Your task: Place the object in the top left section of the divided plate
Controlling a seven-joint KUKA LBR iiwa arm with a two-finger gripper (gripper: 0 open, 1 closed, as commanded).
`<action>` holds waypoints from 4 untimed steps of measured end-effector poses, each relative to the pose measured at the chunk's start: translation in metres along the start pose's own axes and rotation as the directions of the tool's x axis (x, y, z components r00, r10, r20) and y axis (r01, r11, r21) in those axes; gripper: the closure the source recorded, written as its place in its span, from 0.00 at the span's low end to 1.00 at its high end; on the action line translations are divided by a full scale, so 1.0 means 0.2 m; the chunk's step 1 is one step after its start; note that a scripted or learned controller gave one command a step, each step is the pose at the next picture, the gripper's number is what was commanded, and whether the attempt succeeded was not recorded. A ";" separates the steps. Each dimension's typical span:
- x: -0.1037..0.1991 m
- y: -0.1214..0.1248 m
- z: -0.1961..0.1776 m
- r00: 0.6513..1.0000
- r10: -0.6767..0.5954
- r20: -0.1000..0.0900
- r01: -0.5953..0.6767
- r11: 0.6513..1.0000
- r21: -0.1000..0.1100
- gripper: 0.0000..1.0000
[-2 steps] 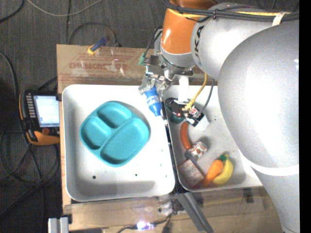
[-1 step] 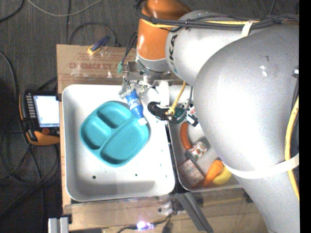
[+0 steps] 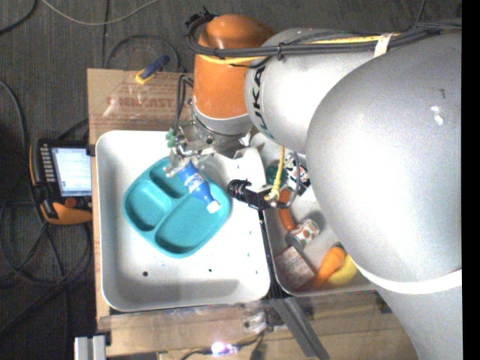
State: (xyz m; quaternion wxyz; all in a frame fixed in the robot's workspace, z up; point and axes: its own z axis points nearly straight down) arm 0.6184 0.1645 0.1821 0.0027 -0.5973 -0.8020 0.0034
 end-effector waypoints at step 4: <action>0.30 -0.09 -0.38 0.935 -0.355 0.003 0.355 0.935 -0.001 1.00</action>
